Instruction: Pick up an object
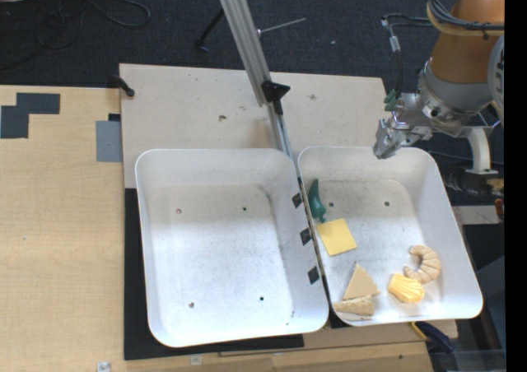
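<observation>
In the right bin [436,189] lie several objects: a green curved piece [314,200] against the left wall, a flat yellow square [337,237], a tan wedge [360,284] with a bread-like piece [355,305] below it, a yellow ridged lump [405,289] and a curled beige shrimp-like piece [424,262]. My gripper [387,146] hangs over the bin's far rim, above and well away from all of them. Nothing shows between its fingers.
The left bin [165,197] sits beside the right one, sharing a divider with black clips [302,218]. A slanted aluminium rail [247,41] rises from behind the bins. The arm's orange band [465,53] is at the upper right. Cables lie on the dark floor behind.
</observation>
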Action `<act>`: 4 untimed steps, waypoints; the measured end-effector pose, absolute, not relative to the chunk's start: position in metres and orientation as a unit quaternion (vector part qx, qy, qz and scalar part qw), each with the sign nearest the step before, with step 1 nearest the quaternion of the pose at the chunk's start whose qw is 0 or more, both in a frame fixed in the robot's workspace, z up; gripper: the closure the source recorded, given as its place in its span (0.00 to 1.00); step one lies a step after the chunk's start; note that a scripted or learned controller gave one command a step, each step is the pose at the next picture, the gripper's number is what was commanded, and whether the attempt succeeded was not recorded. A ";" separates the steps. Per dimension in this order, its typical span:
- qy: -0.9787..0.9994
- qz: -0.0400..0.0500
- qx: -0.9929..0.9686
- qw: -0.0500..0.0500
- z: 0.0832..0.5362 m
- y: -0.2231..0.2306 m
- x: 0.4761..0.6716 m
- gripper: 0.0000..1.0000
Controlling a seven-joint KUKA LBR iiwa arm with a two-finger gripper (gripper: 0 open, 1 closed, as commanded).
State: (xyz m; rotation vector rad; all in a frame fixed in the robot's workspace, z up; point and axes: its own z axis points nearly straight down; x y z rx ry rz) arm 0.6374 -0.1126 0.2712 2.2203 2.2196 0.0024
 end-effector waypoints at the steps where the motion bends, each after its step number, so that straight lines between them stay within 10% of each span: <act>1: 0.708 -0.001 0.706 -0.002 0.266 -0.072 0.623 1.00; 4: 0.709 -0.001 0.705 -0.003 0.249 0.073 0.598 1.00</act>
